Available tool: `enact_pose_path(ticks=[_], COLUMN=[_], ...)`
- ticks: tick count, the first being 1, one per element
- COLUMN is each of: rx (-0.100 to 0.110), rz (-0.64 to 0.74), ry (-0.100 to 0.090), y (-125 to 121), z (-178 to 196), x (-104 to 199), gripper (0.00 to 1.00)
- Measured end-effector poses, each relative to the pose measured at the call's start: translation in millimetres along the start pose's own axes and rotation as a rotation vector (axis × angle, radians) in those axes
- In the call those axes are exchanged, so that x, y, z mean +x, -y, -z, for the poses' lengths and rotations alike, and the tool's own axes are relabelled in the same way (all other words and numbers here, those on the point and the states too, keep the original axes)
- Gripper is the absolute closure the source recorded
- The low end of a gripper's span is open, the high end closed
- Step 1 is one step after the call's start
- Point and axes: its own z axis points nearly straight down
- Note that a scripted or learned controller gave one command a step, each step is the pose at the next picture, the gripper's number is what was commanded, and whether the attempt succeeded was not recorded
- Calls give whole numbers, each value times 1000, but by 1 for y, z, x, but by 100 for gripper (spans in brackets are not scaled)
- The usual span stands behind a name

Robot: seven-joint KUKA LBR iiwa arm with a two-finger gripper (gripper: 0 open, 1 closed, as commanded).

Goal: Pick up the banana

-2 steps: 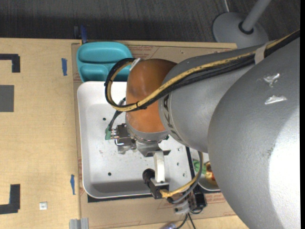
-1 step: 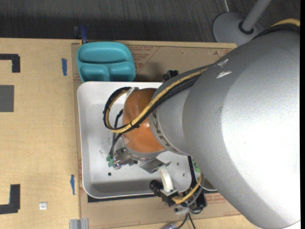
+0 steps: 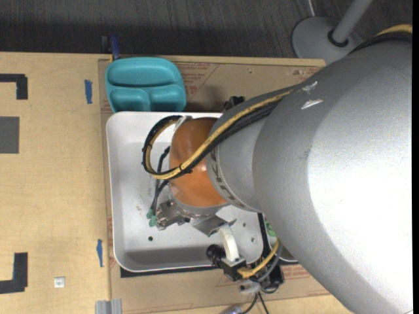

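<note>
Your arm (image 3: 314, 175) reaches down into the white bin (image 3: 124, 195), and its pincer (image 3: 171, 220) sits low over the bin floor. You cannot tell its state. A teal tray (image 3: 145, 84) lies beyond it on the counter (image 3: 52, 175).

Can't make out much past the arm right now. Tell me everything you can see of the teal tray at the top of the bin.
The teal tray looks like moulded plastic with rounded corners, split into compartments: one long one across the far side and two smaller ones nearer the white bin. It lies flat on the cardboard-coloured bench, right up against the bin's far rim. Nothing visible sits in it. The arm passes to its right without touching it.
</note>
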Motion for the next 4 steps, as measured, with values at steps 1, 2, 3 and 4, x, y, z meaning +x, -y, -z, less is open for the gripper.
enact_pose_path(ticks=[1, 2, 3, 4], rx=[4, 2, 1, 0], rz=[-209, -209, -75, -76], ry=[3, 3, 0, 0], y=[1, 1, -2, -2], z=[64, 73, -10, 0], x=[0, 0, 5, 5], gripper=[100, 100, 100, 100])
